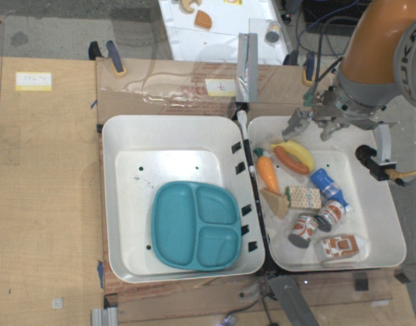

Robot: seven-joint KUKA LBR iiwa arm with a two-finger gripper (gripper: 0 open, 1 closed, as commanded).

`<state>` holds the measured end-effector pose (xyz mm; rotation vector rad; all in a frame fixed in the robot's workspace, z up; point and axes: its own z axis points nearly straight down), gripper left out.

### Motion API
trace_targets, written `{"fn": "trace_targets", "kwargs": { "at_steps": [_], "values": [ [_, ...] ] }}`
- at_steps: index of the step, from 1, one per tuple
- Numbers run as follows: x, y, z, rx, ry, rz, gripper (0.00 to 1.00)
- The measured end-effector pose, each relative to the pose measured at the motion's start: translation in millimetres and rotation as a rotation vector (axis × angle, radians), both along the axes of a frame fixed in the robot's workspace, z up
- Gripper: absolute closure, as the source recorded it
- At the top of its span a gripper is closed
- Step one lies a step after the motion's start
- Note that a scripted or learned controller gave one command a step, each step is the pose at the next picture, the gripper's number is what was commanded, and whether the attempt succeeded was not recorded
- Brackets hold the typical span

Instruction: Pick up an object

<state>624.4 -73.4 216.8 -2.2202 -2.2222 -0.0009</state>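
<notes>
Seen from the fixed overhead camera, the grey-and-orange arm is reaching in from the right and hanging its pincer (315, 119) over the far edge of the right bin (391, 246), with nothing visible between its fingers; whether they are standing apart or together cannot be told from this angle. Just below and slightly left of the pincer, a banana (297, 152) and a red sausage-like piece (290, 160) are lying against each other, making them the closest candidates for a pick. Further left of the pincer, a carrot (267, 172) is lying along the divider side of the bin. Nearer the camera from the pincer, a blue can (326, 183), a cracker-like block (305, 197), a tan wedge (275, 203), two small cans (317, 221) and a brown packet (341, 247) are crowding the bin floor. Well to the pincer's left, the left bin (119, 182) is holding a teal divided tray (195, 225). The task is judged to be at its opening stage: every object is sitting in the bin, so descent, closing and lifting all appear to be left.
</notes>
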Motion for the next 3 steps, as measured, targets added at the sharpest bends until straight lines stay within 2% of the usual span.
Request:
{"fn": "trace_targets", "kwargs": {
  "at_steps": [1, 2, 3],
  "values": [
    [-2, -26, -124, -0.001, -0.003, -0.044, 0.00],
    [-4, -30, -115, 0.000, 0.002, -0.053, 1.00],
    [-3, -16, -10, -0.001, -0.002, 0.008, 1.00]
  ]
}}
